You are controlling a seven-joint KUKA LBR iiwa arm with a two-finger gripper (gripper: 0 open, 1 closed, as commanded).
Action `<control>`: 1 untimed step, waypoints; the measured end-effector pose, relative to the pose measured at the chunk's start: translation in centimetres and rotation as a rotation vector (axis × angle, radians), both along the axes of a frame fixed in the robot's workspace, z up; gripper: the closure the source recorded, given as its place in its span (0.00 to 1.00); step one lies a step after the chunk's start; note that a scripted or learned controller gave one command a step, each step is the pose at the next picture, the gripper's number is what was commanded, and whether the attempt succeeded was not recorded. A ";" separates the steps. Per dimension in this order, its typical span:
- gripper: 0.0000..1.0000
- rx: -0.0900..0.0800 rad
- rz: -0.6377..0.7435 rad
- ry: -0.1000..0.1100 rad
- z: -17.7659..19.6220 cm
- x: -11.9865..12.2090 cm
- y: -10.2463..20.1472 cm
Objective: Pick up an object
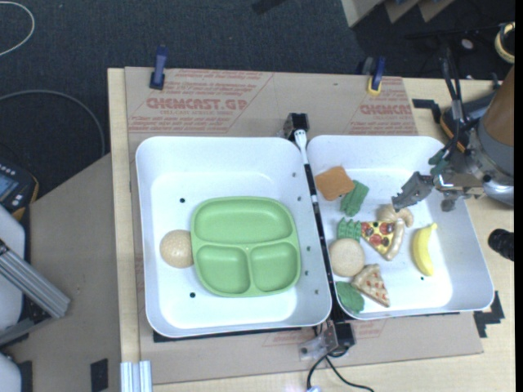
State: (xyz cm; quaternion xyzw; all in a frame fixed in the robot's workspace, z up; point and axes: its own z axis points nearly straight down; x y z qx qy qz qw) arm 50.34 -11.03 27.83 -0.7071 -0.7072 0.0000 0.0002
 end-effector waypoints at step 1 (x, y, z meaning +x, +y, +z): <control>0.00 -0.001 0.004 -0.010 9.2 -2.4 2.8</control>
